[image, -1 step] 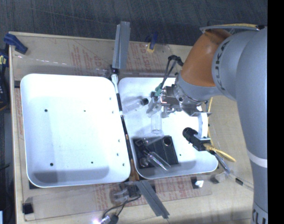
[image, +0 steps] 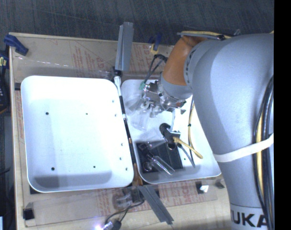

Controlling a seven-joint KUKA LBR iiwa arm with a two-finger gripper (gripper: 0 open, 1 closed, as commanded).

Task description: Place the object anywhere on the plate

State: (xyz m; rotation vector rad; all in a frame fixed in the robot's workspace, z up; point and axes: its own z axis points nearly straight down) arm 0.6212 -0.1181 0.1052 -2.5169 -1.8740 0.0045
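My gripper (image: pixel 151 102) hangs over the far part of the right bin (image: pixel 203 169), below the orange wrist band. Just left of it and below lies a faint, see-through shape (image: pixel 138 115) on the bin floor; I cannot tell what it is or whether the gripper touches it. At the near end of the same bin sits a dark flat thing (image: pixel 165 153) that may be the plate. A shiny metal piece (image: pixel 157 166) lies across it.
The left bin (image: pixel 69 133) is a broad white tray with a few small dark dots on its floor. A grey bar (image: pixel 124 44) stands at the far edge between the bins. The arm's bulk covers the right bin's right side.
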